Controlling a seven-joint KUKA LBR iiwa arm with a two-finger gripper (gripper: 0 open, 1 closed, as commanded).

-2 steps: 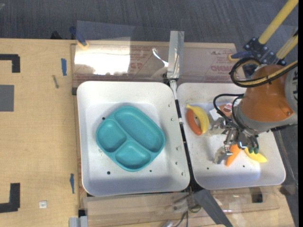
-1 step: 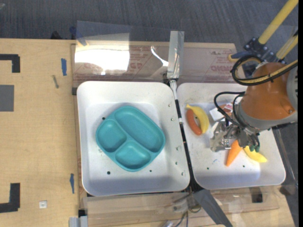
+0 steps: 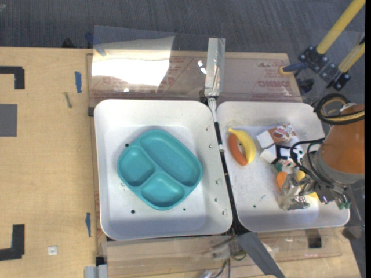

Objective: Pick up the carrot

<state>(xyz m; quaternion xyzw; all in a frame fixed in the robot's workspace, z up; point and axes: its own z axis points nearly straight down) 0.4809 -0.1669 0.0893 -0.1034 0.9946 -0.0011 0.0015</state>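
**Q:** Where's the carrot right now?

**Me:** In the right bin (image 3: 255,213), toward its lower right part. I take the small orange piece (image 3: 281,180) to be the carrot; it lies just beside my hand (image 3: 294,197), at its left edge, among a huddle of small packets.

**Q:** Have you got it?

**Me:** I wouldn't claim that. My hand is down low in that clutter, and I cannot tell how far open it is or whether anything sits between its fingers; cables and metal parts blur together there. The orange piece looks to be resting on the bin floor, beside me, not lifted.

**Q:** Why come in from that side?

**Me:** My arm reaches from the right, so the wrist with its orange band (image 3: 346,149) hangs over the bin's right rim, the shortest way to that corner.

**Q:** Anything that could fool you?

**Me:** The banana (image 3: 246,144), with an orange-red piece (image 3: 237,149) lying against it, sits near the divider. Same colours, wrong target, well apart from my hand. The teal plate (image 3: 160,168) in the left bin (image 3: 110,132) plays no part.
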